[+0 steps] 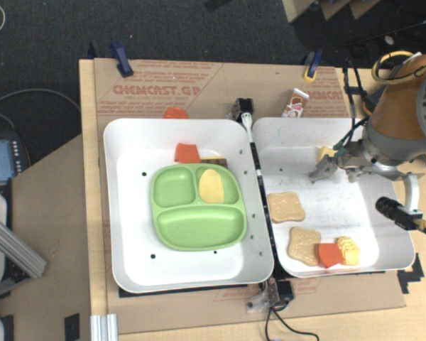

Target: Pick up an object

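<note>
1. Printed in red on the brown board (220,84) covering the table (99,190): "CHEMCAST GP" at upper left, same print repeated at upper right, partly hidden behind the arm. Smaller lines of print above it too small to read.
2. Small red-and-white carton (295,103) lying on the board just behind the right bin (390,254); its label unreadable.
3. Blue clamps on the board's far edge: one at left (121,57), one at right (312,64). Orange disc (175,113) just behind the left bin (121,212).
4. Left bin: green divided plate (197,206) in the middle, pale yellow piece (211,186) in its upper-right compartment. Orange-red block (187,153) just behind the plate, a brown slab (214,163) beside it, at the plate's far rim.
5. Right bin, near half: toast slice (285,207) by the left wall; second toast-like piece (303,246) nearer the front, touching a red block (330,254), with a yellow crinkled piece (348,249) against that block's right side. Small pale yellow piece (328,152) at the far side, close to the jaws.
6. Black clip (244,109) at the far end of the seam between the bins; cables and a connector at the near end.
7. Gripper (325,169) low over the far half of the right bin, arm coming in from the right. Jaws: cannot tell whether apart or together; nothing visibly between them. All pickable items resting in the bins.
</note>
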### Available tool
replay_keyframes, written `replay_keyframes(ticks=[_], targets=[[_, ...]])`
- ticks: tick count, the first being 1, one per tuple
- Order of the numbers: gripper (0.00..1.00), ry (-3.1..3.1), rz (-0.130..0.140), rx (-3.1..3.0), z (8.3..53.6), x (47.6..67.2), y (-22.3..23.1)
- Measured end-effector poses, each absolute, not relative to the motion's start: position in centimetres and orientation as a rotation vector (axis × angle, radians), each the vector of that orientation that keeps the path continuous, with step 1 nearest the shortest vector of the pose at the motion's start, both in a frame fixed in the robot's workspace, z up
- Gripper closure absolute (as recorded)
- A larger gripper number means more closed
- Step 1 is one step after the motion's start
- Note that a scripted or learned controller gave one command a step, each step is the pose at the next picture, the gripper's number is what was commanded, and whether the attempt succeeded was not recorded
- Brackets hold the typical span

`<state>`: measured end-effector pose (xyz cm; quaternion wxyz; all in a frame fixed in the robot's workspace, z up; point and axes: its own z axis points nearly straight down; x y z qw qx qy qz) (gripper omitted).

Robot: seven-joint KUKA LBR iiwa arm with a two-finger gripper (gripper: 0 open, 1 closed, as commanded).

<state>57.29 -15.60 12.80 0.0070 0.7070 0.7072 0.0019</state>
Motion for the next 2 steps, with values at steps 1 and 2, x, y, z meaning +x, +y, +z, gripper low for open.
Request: replay_keyframes(ticks=[1,2], targets=[[0.00,2.219,0.004,2.212,8.4,64.9,-18.8],[1.00,2.220,0.001,2.216,9.6,64.6,-18.6]])
